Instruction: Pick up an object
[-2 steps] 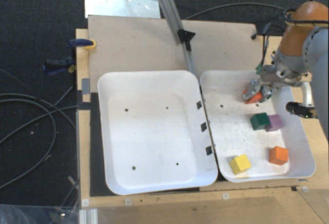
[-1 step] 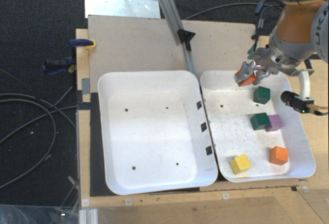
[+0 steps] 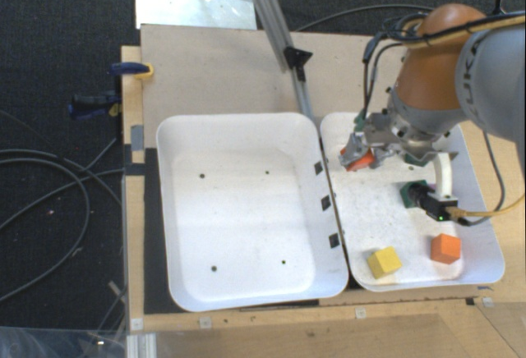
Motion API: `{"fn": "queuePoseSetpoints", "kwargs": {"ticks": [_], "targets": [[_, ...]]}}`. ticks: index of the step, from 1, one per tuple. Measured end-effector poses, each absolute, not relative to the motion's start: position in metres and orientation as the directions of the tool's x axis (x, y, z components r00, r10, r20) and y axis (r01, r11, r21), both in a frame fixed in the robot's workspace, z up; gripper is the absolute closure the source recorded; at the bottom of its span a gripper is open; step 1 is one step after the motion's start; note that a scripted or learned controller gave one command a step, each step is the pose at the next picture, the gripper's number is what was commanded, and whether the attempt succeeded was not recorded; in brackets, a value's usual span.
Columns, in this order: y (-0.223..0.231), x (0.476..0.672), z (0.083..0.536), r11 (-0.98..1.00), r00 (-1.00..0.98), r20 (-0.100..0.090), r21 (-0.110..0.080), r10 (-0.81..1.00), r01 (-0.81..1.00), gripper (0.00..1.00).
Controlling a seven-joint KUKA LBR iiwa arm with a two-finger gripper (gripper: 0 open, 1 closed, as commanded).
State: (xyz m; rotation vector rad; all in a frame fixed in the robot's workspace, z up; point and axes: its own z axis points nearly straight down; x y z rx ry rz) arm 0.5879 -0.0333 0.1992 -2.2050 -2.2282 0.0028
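My gripper (image 3: 356, 153) hangs over the far left part of the right bin (image 3: 371, 210), close to the divider between the bins. A small red object (image 3: 362, 160) sits between its grey fingers, and the fingers are shut on it. The object looks lifted off the bin floor. A yellow block (image 3: 384, 262) lies at the near side of the right bin. An orange block (image 3: 445, 249) lies to its right, near the bin's near right corner.
The left bin (image 3: 238, 208) stands beside the right one, its near right rim overlapping it. A dark green thing (image 3: 409, 194) shows under the wrist in the right bin. A metal pole (image 3: 271, 11) slants down to the bins' far edge.
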Motion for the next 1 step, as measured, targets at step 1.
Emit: {"fn": "queuePoseSetpoints", "kwargs": {"ticks": [1], "targets": [[0.038, 0.5516, 0.1927, 0.012, -0.012, 0.004, -0.004, 1.0, 1.0, 1.0]]}}
